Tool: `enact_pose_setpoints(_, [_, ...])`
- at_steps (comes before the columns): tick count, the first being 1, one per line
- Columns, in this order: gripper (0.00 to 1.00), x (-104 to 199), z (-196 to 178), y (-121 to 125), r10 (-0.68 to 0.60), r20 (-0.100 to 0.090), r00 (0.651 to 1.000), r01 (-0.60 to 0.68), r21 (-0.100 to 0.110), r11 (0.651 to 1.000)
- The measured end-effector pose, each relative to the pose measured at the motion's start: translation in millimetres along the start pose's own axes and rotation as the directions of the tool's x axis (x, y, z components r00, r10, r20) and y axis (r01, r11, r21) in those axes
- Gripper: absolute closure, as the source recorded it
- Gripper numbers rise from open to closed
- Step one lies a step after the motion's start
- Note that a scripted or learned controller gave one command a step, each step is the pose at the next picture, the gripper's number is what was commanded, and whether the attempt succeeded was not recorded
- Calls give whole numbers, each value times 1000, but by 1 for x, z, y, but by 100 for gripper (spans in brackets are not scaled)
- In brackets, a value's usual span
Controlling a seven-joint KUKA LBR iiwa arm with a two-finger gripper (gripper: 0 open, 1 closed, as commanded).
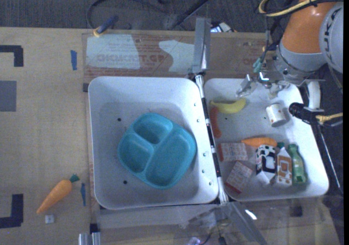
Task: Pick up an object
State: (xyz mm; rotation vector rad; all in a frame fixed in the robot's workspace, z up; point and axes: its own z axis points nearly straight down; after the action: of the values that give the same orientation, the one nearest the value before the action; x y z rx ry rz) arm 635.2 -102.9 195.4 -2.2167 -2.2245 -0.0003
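My gripper (258, 87) hangs over the back edge of the right bin (319, 181), open, with nothing between its fingers. A yellow banana (229, 106) lies just in front of it to the left, and a small white cup (276, 114) on its side lies just to the right. Nearer the front of this bin are an orange carrot-like piece (260, 142), two patterned packets (234, 151) (239, 174), a black-and-white carton (265, 163), an orange-and-white carton (283, 166) and a green bottle (296, 163). An orange piece (215, 121) rests against the bin's left wall.
The left bin (103, 96) holds a teal divided plate (158, 150). A toy carrot (54, 195) lies on the wooden bench at the front left, outside the bins. A metal divider (200, 47) stands between the bins at the back.
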Motion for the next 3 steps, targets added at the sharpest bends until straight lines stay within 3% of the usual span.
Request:
enact_pose_setpoints(1, [0, 34, -28, 32, 133, 2, 991, -133, -4, 991])
enact_pose_setpoints(2, [0, 6, 85, 31, 168, 1, 986, -168, 0, 986])
enact_pose_setpoints(3, [0, 10, 110, 25, 161, 0, 987, -161, -1, 987])
